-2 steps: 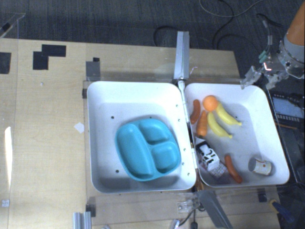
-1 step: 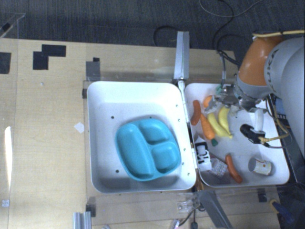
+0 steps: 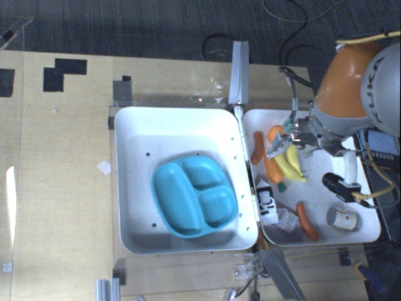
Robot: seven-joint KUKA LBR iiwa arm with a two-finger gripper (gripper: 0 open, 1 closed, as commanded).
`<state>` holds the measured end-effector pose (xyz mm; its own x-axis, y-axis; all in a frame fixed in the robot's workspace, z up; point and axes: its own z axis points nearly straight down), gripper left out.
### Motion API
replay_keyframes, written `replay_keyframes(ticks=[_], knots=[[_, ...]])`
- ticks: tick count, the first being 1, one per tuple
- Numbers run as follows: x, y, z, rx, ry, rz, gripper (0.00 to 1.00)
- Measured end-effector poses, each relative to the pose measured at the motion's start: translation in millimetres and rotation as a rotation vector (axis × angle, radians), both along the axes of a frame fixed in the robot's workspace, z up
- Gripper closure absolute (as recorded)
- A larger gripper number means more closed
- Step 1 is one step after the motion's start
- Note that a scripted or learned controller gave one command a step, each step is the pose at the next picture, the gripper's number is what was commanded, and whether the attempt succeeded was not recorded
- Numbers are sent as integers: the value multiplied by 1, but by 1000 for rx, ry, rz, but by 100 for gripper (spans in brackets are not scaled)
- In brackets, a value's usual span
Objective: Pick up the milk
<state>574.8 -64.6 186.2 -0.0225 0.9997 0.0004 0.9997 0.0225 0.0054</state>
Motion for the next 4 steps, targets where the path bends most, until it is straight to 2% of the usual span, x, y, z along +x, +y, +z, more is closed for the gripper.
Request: replay_keyframes(ticks=[1, 2, 3, 4], knots=[[-68, -87, -54, -1, 3, 0, 0], [34, -118, -98, -3, -5, -101, 0], [37, -116, -85, -2, -12, -94, 100], [20, -92, -79, -1, 1, 18, 100]])
